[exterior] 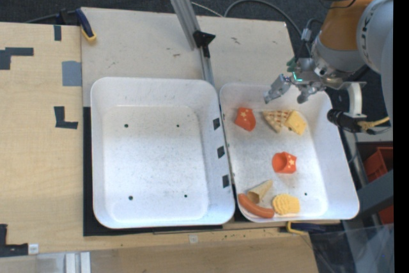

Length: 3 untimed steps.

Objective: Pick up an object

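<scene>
We see the gripper (pixel 289 92) hanging over the right bin (pixel 342 185), its two grey fingers spread apart and pinching nothing. Just beneath it lie a ridged waffle wedge (pixel 277 119) and a yellow cheese chunk (pixel 296 123), touching; an orange-red block (pixel 245 119) sits nearby. We read no writing on them.

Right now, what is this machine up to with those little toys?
The grey arm's gripper hangs open over the far end of the right bin, just above a waffle-like yellow toy, holding nothing. Also in that bin lie two orange-red pieces, a sausage, a cone and a yellow biscuit.
</scene>
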Motion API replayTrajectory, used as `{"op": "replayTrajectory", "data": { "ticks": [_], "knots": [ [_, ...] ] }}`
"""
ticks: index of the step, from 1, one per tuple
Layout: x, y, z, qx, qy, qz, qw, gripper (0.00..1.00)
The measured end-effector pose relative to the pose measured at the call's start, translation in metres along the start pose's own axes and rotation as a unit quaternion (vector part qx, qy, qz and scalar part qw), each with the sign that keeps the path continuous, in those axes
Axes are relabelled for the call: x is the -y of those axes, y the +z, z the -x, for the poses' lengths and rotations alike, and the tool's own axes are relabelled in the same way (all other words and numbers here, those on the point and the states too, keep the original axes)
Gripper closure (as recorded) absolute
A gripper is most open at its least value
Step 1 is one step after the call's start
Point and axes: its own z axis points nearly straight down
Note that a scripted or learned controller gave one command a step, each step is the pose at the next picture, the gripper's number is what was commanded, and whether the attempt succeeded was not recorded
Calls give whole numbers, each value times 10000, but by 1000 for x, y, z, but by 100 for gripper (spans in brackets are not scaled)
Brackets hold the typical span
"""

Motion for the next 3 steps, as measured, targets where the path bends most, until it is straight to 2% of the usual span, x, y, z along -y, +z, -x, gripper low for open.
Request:
{"op": "replayTrajectory", "data": {
  "ticks": [1, 2, 3],
  "knots": [
    [-1, -3, 0, 8, -8, 26, 10000, 0],
    [-2, 60, -6, 6, -9, -2, 10000, 0],
    [-4, 109, -5, 38, -7, 65, 10000, 0]
  ]
}}
